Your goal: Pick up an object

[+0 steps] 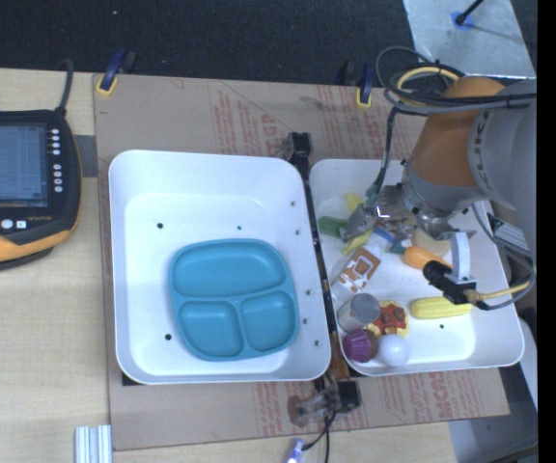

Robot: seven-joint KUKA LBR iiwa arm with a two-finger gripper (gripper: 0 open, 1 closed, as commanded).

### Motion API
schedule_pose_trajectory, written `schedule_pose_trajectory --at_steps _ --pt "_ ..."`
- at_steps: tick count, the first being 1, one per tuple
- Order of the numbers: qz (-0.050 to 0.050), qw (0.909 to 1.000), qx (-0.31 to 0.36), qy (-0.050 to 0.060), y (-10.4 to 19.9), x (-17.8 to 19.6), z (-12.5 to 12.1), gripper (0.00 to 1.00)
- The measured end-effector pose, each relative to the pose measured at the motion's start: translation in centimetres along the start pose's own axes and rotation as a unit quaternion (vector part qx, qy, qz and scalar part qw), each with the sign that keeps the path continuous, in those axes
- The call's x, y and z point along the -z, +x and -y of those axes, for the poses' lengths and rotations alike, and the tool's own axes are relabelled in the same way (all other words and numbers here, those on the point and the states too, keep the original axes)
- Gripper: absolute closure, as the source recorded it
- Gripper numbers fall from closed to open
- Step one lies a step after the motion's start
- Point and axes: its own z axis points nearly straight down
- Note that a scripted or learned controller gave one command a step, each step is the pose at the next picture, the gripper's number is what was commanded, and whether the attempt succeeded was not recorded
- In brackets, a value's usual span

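Red printing runs in repeated lines across the brown cardboard sheet [210, 114] laid over the table [27, 355], but it is too small to read. At the left rests a control tablet [17, 186] with an orange-and-black casing and a lit grey screen whose text cannot be made out.

The left bin [133, 191] is smooth white plastic with rounded corners and holds a matte blue divided plate [232, 297] with three compartments. The right bin [490, 345] carries a jumble of small things: a brown-and-white patterned card box [360, 270], a grey metal can [361, 310], a purple cup [357, 344], a white ball [395, 351], a red-and-yellow toy [391, 318], a yellow banana shape [440, 307], an orange carrot shape [419, 257] and a green piece [334, 226].

The hand [379, 215] hangs low over the upper left part of the right bin, near the green piece and the card box; whether it is apart or together I cannot tell, and nothing is visibly between its parts.
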Motion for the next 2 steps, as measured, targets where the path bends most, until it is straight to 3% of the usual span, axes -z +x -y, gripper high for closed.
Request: schedule_pose_trajectory --at_steps 1,2 --pt "0.002 1.0000 0.001 0.000 -0.21 1.12 -0.05 1.00" --pt "0.002 1.0000 0.001 0.000 -0.20 1.10 -0.04 0.00"
